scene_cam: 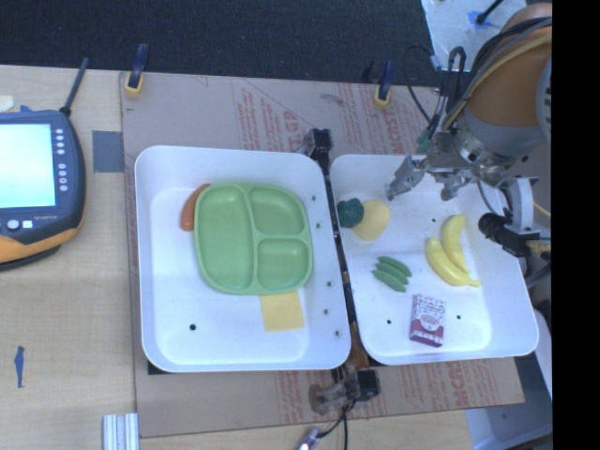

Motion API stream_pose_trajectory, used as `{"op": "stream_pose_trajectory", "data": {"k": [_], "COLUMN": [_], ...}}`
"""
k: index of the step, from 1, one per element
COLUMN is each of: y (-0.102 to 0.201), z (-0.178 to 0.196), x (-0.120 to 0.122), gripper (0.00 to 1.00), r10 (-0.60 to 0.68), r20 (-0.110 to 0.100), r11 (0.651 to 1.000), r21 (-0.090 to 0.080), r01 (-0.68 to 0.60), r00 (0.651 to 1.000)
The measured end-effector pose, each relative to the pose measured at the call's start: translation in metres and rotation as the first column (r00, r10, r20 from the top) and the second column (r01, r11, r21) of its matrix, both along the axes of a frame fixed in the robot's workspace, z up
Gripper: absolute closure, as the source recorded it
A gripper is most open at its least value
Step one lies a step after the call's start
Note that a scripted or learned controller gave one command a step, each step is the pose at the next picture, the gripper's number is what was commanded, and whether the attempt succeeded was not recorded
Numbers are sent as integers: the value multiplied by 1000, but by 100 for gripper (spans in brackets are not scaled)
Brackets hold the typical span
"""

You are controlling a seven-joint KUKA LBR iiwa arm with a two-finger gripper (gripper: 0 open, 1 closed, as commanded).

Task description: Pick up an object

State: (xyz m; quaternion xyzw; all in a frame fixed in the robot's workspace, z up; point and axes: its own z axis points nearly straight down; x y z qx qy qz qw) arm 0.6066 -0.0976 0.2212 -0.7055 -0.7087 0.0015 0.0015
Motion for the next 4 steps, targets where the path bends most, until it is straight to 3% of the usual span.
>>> {"op": "stream_pose_trajectory", "data": {"k": [1, 2, 3, 4], "y": [-73, -115, -116, -82], "z": [-71, -130, -118, -56], "x": [-39, -54, -53, 35], "gripper": [0, 0, 100, 100], "r10": [0, 0, 3, -1], "r20": [-1, -1, 1, 3], "r11": [1000, 1000, 1000, 1000], "r21": [-2, -1, -3, 0], "r01": [0, 0, -3, 1], "r00": [1000, 1000, 1000, 1000]}}
